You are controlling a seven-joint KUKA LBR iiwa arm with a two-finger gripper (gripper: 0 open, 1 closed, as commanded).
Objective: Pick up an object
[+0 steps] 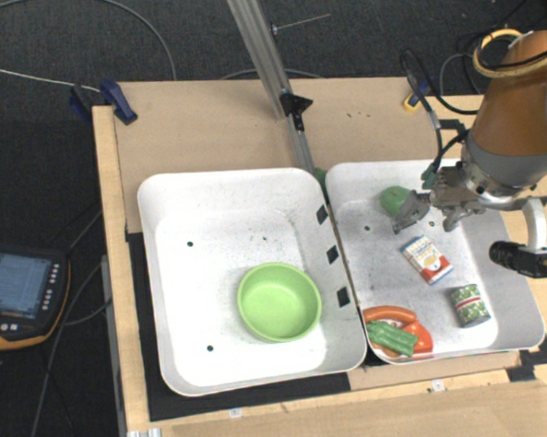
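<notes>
The arm (516,106) is cut off by the right edge. Left of the fingers (410,216), the green object (394,198) is too blurred to identify.

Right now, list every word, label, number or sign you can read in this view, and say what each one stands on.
No text can be read.
Small carton in the right bin: printed red and blue face, too blurred to read.
Green can in the right bin: printed label, too small to read.
Handheld pendant on the floor left of the bench: lit screen, content too small to read.
</notes>
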